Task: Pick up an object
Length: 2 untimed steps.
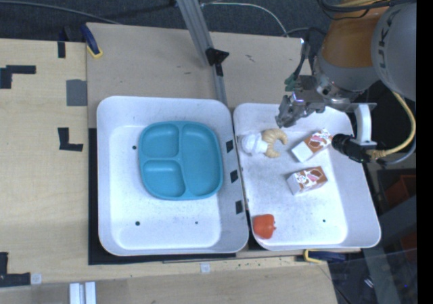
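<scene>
Two shallow white bins sit side by side on the bench, the left bin and the right bin, their inner rims touching. The left bin holds a blue divided plate, lying flat toward its far right part with three compartments facing up. In the right bin, a tan croissant lies near the far left corner, touching a small white object that sits just beside the left rim. Toward the far right part of this bin lies a small white and red carton, tilted, and a second carton of the same kind lies near it, closer to the middle of the bin. A red-orange rounded object rests at the near left corner, against the rim. The grey arm with its orange band reaches in from the right, and the gripper hangs over the far edge of the right bin, just above the croissant, its dark fingers close together with nothing visible between them.
</scene>
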Motion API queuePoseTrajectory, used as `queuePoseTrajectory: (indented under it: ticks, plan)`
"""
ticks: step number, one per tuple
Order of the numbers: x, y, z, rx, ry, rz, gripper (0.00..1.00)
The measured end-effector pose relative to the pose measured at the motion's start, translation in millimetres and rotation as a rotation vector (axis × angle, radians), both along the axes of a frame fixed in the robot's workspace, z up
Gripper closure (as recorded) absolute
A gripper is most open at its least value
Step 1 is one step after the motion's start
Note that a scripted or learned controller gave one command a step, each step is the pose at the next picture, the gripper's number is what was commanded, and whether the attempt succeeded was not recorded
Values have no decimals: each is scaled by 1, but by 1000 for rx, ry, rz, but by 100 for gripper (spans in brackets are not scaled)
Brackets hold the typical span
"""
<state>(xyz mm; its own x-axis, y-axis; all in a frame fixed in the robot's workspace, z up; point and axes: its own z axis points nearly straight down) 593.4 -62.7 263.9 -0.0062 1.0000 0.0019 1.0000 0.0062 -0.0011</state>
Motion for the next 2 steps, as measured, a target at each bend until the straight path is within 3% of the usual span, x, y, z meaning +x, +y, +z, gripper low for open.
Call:
queuePoseTrajectory:
  ticks: [2]
  plan:
    - [-13,96,-6,-1,1,0,100]
